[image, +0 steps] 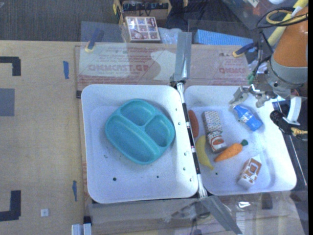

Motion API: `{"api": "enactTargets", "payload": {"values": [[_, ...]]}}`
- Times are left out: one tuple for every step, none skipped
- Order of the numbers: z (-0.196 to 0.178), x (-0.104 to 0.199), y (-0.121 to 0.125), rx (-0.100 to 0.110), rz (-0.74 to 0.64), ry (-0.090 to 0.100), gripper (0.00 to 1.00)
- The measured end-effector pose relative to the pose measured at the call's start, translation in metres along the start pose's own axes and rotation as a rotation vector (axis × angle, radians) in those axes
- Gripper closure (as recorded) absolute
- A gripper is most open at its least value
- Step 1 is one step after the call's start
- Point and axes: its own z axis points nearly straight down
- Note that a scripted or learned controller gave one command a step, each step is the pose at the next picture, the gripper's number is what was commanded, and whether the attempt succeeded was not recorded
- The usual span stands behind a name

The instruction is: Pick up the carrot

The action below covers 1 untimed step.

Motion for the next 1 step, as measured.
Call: {"api": "enactTargets", "payload": {"values": [[0.047, -0.0011, -0.0904, -0.001, -0.131, 0.0, 0.0]]}}
